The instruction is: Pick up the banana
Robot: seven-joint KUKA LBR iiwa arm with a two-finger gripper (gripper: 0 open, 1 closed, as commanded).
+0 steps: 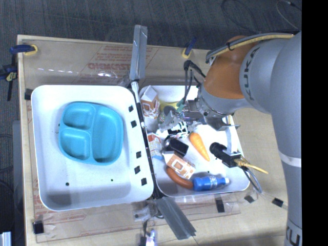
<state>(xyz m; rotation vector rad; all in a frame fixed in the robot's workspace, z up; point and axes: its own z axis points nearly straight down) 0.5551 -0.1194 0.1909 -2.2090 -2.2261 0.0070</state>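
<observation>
Lighting's pretty even and fairly bright from overhead, no hard spotlights. The left white bin [82, 188] comes out clean white, almost blown out along its rim, with a soft grey shadow pooling in its near-left corner. The blue tray [92, 133] inside it shows gentle shading in its compartments, no glare. Above that bin, the plastic sheet on the bench [77, 60] catches faint streaky reflections. To the right of that bin, the clutter under the arm [256, 76] sits in its shadow and looks murky and slightly soft. Overall the picture is low-res and a bit grainy, and the dark floor above the bench is noisy.
</observation>
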